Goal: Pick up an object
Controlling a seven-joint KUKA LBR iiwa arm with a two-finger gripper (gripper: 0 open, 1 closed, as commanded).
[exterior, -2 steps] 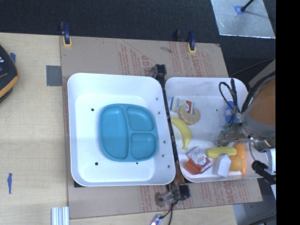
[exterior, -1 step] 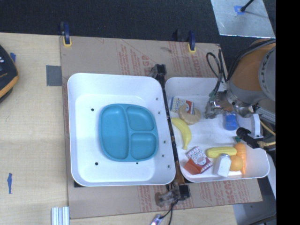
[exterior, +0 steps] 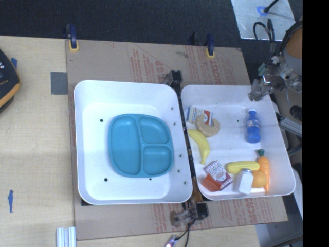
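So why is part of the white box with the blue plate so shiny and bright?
In the camera view, light from above washes out the left bin floor beside the blue tray; the tray casts a soft shadow, and the gripper looks blurry at the right bin's far corner.

Divided plate in left bin; banana in right bin.

a lab: clamped cardboard under two white bins.
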